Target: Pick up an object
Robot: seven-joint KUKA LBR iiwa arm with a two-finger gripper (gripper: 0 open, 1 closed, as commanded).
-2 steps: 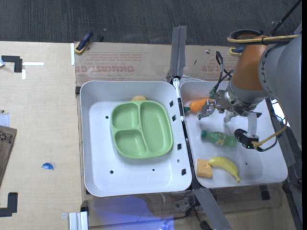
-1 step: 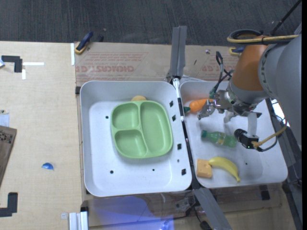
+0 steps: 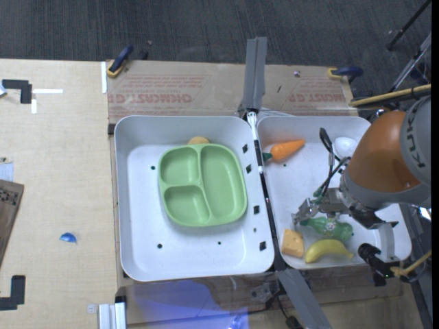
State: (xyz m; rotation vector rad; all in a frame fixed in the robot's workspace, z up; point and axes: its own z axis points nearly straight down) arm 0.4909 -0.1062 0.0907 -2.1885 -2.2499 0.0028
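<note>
One mirrored "OHMCHAZ GR" print on cardboard [image 3: 164,88]; arm's [image 3: 384,160] jaws' state indiscernible above green object [image 3: 329,226].

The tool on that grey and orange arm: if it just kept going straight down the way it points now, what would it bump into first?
Most likely the green object lying right under the tool in the right bin, just above the banana. Depth is hard to judge from this slanted view.

Green object [image 3: 331,227] in right bin, just above yellow banana [image 3: 328,251], beside cheese wedge [image 3: 293,242]
</note>
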